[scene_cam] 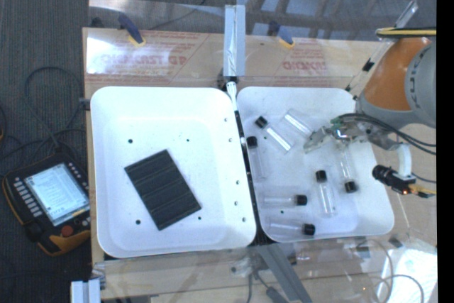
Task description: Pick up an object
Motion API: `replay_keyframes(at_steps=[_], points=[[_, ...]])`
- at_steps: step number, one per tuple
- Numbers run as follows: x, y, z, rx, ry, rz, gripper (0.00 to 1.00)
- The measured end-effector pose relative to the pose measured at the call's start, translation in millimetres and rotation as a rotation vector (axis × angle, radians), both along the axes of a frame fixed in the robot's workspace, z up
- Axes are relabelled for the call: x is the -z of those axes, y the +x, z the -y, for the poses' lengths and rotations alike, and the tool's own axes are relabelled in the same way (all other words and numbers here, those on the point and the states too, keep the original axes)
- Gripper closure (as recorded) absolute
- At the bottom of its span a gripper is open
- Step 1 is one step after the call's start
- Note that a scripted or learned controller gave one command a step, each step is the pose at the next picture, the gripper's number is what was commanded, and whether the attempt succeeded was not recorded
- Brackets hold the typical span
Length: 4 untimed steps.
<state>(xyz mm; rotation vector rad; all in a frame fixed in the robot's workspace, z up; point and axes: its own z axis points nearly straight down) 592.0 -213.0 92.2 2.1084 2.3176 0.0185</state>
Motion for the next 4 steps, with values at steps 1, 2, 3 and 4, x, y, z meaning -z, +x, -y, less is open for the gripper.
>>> replay_keyframes(at_steps=[1, 2, 3, 4], points=[[0.9, -89.1, -20.1, -0.013, -0.007, -0.001, 0.0], [1.2, -89.6, -108.7, -0.017, -0.006, 0.004, 0.0], [2.0, -7.1, -62.5, -0.004, -0.008, 0.001, 0.0], [3.0, 71.4, -35.9, -0.063, 0.011, -0.051, 0.0]])
